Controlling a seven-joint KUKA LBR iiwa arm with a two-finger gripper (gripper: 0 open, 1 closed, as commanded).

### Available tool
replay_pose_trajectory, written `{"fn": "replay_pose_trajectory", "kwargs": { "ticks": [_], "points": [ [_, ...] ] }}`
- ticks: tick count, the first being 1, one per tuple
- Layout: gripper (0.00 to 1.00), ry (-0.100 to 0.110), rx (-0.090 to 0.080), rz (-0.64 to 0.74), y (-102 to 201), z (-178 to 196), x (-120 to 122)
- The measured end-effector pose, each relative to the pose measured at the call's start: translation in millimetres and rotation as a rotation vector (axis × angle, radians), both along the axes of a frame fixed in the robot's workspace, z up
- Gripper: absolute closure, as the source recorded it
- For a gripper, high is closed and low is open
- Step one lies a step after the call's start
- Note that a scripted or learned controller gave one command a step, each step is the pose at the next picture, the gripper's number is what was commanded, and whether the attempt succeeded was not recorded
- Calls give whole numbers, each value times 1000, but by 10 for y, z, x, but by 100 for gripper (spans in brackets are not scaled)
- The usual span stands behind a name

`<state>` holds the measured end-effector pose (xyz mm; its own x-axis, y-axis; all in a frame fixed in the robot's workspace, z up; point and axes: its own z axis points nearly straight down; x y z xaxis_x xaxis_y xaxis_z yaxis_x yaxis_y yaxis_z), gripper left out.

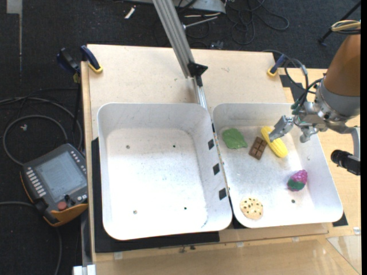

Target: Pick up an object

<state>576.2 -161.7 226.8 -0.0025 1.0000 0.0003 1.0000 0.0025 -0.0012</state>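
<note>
A pale, speckled wooden surface (143, 73) carries two shallow white bins with rounded corners, set side by side and touching along their inner rims. The left bin (114, 153) has a smooth, lightly flecked floor. Well left of it, off the surface, a grey and orange control pendant (54, 182) lies on the dark floor.

In the right bin (321, 205), going rightward from its shared rim: a flat, leaf-like green piece (234, 138) lies near the rim at the far side; a round, tan, dotted cookie (251, 208) sits toward the near edge; a brown, ridged chocolate bar (258, 148) lies just right of the green piece; a bumpy yellow corn cob (275, 142) lies slanted just beside the bar; a knobbly magenta and green lump (297, 180) sits farther right, apart from the rest.

The hand (292, 129) hangs over the right bin's far right part. Its two fingers stand spread apart with nothing between them; the left fingertip (279, 129) overlaps the corn cob's upper end, though contact cannot be told.

A ribbed metal rail (175, 30) slants down from the far side to the bins' shared rim.
</note>
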Motion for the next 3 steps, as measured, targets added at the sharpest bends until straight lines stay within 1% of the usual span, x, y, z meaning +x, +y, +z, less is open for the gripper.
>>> {"fn": "replay_pose_trajectory", "kwargs": {
  "ticks": [1, 2, 3],
  "points": [
    [0, 0, 0, -1, -1, 0, 0],
    [0, 5, 0, -4, -65, -615, 10],
    [0, 5, 1, -3, 10, -1167, -83]
  ]
}}
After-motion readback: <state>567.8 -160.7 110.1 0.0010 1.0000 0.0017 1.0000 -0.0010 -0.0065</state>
